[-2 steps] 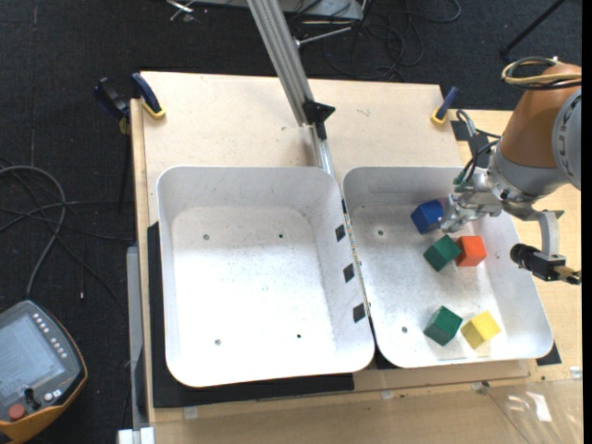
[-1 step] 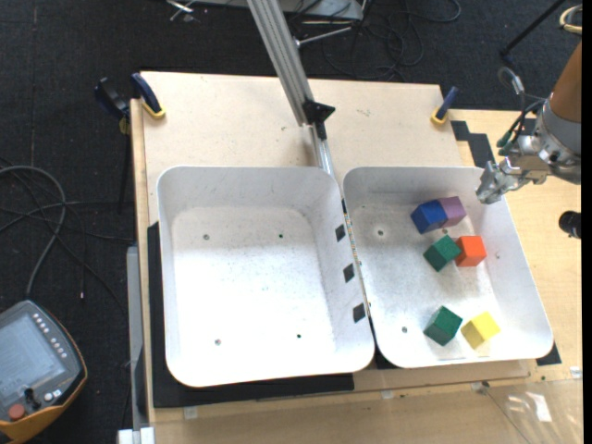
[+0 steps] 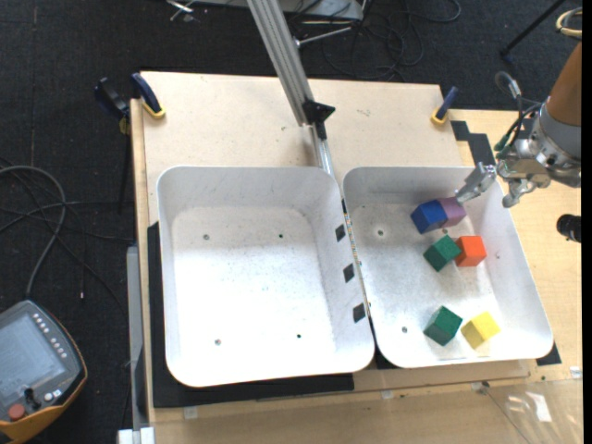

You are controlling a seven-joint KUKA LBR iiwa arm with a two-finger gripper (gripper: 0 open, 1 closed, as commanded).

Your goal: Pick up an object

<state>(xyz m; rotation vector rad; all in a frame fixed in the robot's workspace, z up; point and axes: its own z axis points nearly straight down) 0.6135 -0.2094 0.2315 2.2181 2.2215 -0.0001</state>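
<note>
Several small blocks lie in the right bin (image 3: 518,276): a blue block (image 3: 428,216) touching a purple one (image 3: 452,212), a green block (image 3: 442,252) beside an orange one (image 3: 472,250), and nearer the front another green block (image 3: 443,325) and a yellow block (image 3: 480,330). My gripper (image 3: 493,187) hangs over the bin's far right corner, just right of and above the purple block. Its two fingers stand apart with nothing between them.
The left bin (image 3: 176,248) lies beside the right one. A slanted metal pole (image 3: 282,49) reaches down to the seam between the bins. Clamps (image 3: 148,95) hold the wooden board's far corners. A pendant (image 3: 32,363) lies on the floor at left.
</note>
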